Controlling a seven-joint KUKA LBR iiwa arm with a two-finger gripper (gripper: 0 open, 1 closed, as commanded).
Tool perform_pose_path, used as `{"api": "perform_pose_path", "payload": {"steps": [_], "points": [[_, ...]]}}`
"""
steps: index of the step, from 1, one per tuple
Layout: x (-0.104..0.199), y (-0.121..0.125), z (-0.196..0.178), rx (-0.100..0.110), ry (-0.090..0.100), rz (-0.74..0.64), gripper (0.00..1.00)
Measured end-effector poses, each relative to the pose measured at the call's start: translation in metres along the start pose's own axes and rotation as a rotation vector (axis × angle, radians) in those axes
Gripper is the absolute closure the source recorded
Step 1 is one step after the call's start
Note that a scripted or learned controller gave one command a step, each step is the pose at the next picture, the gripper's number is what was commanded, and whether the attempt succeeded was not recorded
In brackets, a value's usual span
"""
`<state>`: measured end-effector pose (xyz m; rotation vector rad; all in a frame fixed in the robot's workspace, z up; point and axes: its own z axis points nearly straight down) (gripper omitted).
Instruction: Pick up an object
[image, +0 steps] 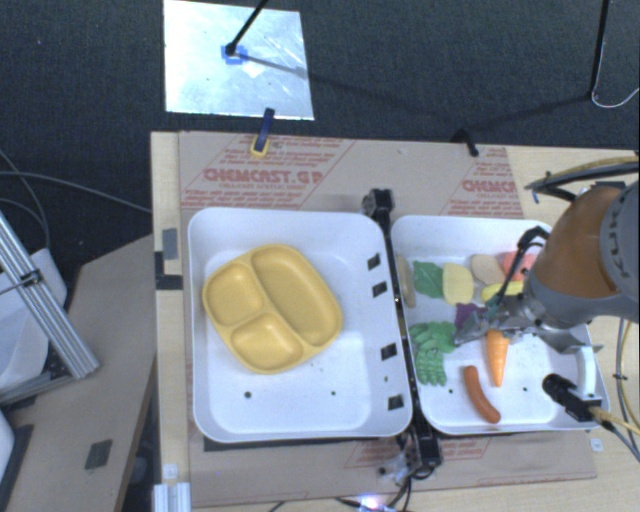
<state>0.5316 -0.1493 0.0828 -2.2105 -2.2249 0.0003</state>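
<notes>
The right bin holds several toy foods: an orange carrot, a red sausage, green leafy pieces, a yellow piece, a tan piece and a purple piece. My arm comes in from the right over this bin, its orange band above the wrist. The gripper hangs low over the purple piece and the carrot's top, at the middle of the bin. The wrist hides whatever lies directly beneath it.
The left bin holds a yellow divided plate. A black clip divider runs between the two bins. Cardboard lies under both bins. A metal frame stands at the far left, and cables run along the right edge.
</notes>
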Motion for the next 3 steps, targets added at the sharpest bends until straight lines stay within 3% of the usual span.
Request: {"api": "perform_pose_path", "payload": {"steps": [1,2,3], "points": [[-0.004,0.002,-0.012,-0.007,-0.004,0.003,1.00],[0.028,0.079,-0.003,-0.012,-0.005,-0.003,1.00],[0.102,0.014,-0.107,-0.011,0.000,-0.004,1.00]]}}
